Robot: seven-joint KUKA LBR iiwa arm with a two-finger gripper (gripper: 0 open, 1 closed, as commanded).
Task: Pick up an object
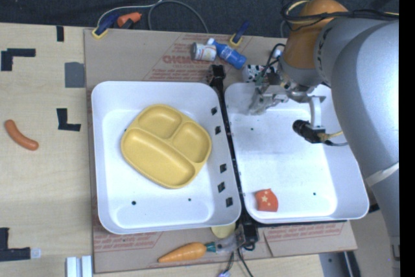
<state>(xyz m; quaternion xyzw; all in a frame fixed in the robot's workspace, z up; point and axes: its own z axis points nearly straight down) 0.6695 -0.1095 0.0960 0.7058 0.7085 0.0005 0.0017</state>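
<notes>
A small red and orange object point(266, 200) lies near the front edge of the right bin point(292, 159). A yellow divided plate point(166, 144) rests in the middle of the left bin point(107, 159). My gripper point(260, 98) hangs over the far left corner of the right bin, well away from the red object. I see nothing held in it. The grey arm with its orange band point(311, 36) comes in from the right and covers the bin's right side.
An orange carrot point(183, 252) lies on the cardboard in front of the bins. A sausage point(21, 135) sits on the bench at far left. Clamps and a blue-white item point(219, 52) lie behind the bins, with black clips point(222, 152) along the divide.
</notes>
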